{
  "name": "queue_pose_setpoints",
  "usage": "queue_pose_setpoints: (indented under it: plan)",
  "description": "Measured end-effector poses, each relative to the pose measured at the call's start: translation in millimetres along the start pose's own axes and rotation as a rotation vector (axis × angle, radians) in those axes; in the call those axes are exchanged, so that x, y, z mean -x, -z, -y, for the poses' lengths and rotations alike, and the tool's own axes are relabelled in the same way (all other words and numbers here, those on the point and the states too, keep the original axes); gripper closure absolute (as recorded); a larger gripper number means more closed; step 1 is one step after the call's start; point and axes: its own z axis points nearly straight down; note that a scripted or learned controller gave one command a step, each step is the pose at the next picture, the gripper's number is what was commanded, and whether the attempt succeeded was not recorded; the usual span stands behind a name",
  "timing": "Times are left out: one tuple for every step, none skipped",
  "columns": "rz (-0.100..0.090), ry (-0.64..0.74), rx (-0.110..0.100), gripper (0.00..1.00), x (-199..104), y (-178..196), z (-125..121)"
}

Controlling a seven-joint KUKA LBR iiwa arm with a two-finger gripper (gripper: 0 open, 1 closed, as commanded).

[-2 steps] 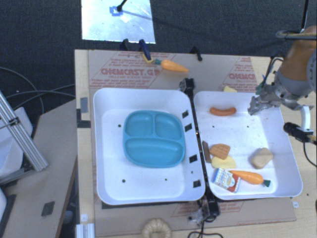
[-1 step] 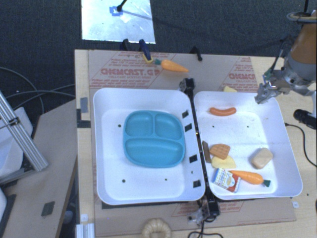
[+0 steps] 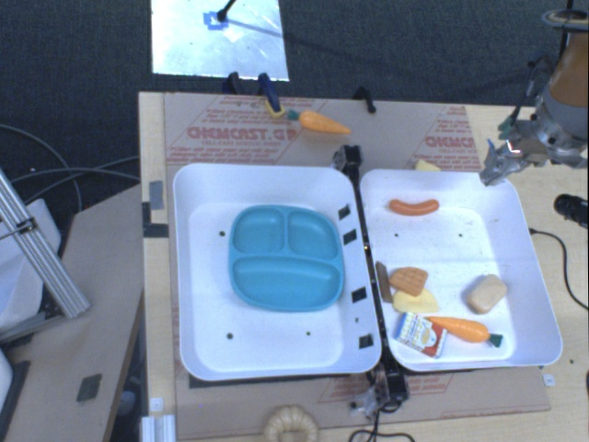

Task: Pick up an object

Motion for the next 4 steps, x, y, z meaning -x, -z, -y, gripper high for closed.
queue_pose_setpoints:
  plan:
    - [-0.002, 0.002, -0.004, 1.0, -49.7, 10.4, 13.4]
    - [-0.003, 0.003, -0.006, 1.0, -101.8, 10.3, 40.3]
    - [-0.002, 0.003, -0.006, 1.0, -153.6, 8.5, 55.6]
    - [-0.002, 0.0, -0.004, 1.0, -154.4, 8.1, 53.3]
